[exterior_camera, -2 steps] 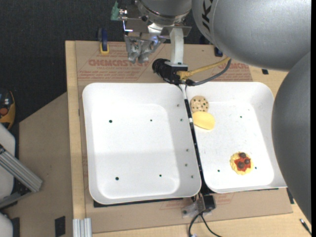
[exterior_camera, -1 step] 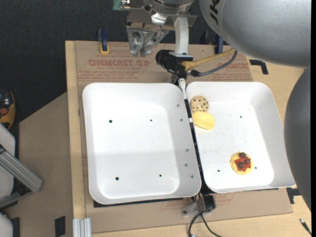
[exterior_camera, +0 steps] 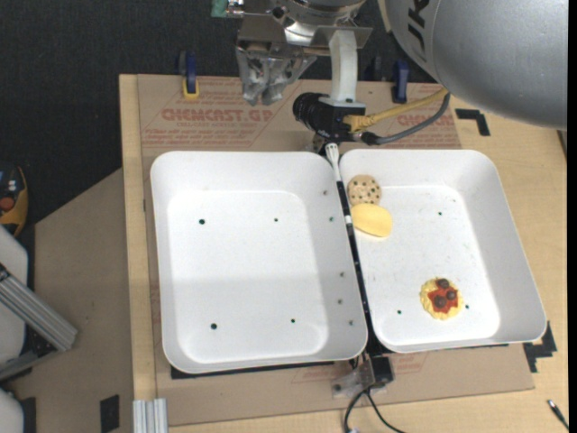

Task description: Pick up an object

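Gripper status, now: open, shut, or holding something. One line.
Gripper: cannot be told; it hangs above the bench behind the left bin, with nothing seen between its fingers.

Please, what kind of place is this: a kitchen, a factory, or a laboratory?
Most likely a robotics lab test bench. Two white bins sit on a board held by clamps, a grey robot arm reaches over them, and the food in the right bin looks like toy props.

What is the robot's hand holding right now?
Nothing. The hand hangs above the board behind the bins, with nothing between its fingers. The cookie lies in the right bin.
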Action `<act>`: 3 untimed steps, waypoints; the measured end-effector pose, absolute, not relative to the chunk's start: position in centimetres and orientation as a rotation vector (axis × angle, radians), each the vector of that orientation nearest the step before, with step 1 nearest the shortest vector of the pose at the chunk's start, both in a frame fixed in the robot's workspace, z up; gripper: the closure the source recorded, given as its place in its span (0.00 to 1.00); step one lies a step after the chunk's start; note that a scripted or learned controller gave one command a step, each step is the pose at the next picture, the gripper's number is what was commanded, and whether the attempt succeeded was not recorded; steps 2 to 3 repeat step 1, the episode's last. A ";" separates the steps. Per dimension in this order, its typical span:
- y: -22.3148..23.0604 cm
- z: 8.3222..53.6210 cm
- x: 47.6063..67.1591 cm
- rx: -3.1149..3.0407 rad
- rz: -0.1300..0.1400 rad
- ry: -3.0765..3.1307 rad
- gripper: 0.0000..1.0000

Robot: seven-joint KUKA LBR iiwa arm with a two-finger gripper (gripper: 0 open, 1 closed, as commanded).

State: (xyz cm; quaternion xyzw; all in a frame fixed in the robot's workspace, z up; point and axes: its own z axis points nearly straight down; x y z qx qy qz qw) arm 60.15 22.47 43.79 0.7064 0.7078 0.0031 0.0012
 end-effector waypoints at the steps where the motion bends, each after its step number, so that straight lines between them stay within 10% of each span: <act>1: 21.7 45.8 59.2 2.219 0.009 2.220 1.00; 3: 21.7 45.8 59.2 2.219 0.009 2.220 1.00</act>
